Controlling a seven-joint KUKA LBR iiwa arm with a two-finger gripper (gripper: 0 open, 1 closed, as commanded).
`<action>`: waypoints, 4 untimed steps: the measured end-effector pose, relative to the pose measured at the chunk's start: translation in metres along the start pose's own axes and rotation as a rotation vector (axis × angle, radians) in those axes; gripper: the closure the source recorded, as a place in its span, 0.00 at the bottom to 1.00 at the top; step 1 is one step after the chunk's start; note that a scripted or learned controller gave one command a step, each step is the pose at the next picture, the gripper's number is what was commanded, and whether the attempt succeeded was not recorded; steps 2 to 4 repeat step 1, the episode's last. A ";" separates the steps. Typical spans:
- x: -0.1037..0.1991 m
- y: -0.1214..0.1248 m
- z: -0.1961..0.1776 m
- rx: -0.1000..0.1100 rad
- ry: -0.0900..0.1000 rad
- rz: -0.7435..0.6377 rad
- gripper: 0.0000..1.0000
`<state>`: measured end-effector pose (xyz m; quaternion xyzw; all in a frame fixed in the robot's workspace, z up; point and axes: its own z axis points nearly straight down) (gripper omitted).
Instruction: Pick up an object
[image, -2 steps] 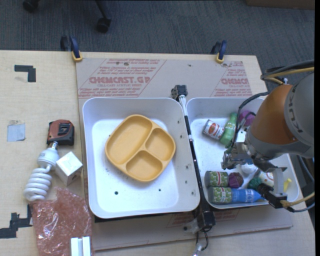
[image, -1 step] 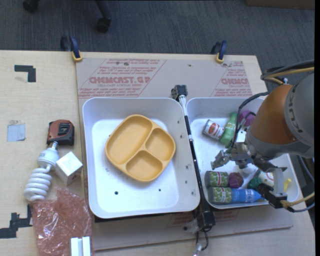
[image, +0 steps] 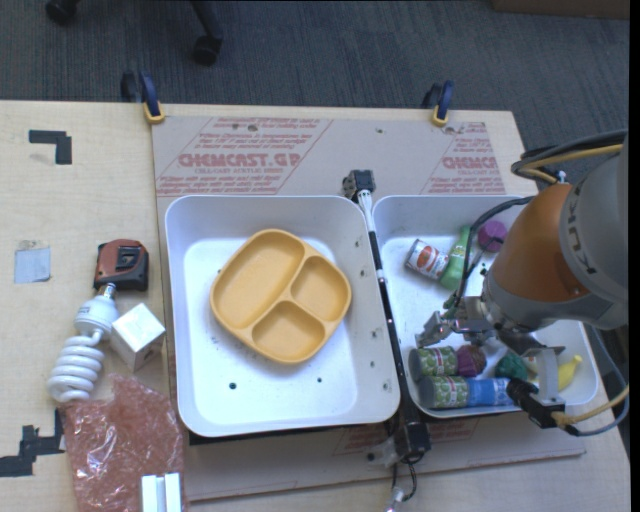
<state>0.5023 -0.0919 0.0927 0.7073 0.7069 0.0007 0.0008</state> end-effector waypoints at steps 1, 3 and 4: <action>-0.001 0.001 -0.010 -0.003 -0.001 0.000 1.00; -0.001 0.001 -0.010 -0.003 -0.001 0.000 1.00; -0.001 0.001 -0.010 -0.003 -0.001 0.000 1.00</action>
